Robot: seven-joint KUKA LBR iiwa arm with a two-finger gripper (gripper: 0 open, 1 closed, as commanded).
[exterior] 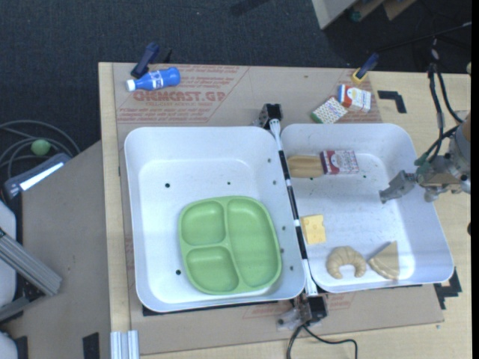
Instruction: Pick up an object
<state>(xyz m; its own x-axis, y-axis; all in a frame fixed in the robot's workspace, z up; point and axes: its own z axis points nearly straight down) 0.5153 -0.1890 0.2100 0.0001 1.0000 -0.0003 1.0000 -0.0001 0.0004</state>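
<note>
The pincer (394,191) hovers over the right bin (419,223); its opening cannot be told; it may close beside the croissant (346,262).

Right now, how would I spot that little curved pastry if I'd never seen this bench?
Find the right white bin, the one without the green tray. Look along its near edge: the croissant lies there, between a yellow cheese square and a tan bread wedge. It alone is crescent-shaped.

A light green plate (228,244) lies in the white left bin (150,163); yellow cheese (313,229), tan croissant (346,262), blue bottle (155,79).
</note>
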